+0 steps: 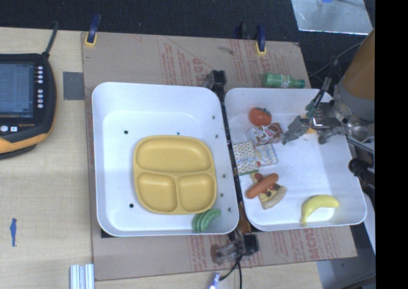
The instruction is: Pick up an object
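Hovers over the upper right of the right bin (357, 217), gripper (298, 129) with fingers spread and nothing between them, tips pointing toward the small printed packet (264, 134) just left of them. Lies flat near the bin's upper left, that packet, just below the toy tomato (259, 116) and above the checkered card (245, 156). Probably light, thin and crinkly, liable to slide on smooth plastic; best pinched across its narrow width at a raised edge. Further down: hot dog (263, 184), pizza slice (272, 196), banana (319, 207), likely hollow, stiff and light.
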`<action>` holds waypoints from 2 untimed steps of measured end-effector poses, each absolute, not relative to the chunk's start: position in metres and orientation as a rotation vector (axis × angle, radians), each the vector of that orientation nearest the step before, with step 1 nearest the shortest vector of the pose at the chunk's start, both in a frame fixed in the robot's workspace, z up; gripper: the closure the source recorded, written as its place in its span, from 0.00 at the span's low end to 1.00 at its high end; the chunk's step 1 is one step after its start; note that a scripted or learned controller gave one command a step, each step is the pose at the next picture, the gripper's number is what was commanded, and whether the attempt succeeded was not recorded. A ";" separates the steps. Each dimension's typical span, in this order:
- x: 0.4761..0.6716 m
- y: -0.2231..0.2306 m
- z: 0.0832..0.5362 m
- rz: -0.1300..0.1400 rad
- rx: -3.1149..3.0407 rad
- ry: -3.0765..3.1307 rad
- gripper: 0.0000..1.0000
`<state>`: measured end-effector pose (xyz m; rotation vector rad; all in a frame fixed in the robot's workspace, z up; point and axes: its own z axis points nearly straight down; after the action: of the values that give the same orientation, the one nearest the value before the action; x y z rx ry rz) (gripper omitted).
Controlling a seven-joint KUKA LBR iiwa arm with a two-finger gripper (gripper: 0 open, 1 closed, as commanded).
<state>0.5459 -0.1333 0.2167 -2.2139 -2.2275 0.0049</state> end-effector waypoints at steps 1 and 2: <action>0.610 -0.108 0.192 0.005 -2.214 -2.227 0.00; 0.655 -0.114 0.090 0.008 -2.212 -2.225 0.00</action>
<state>0.6549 -0.1145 0.0896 -2.2123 -2.2249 0.0079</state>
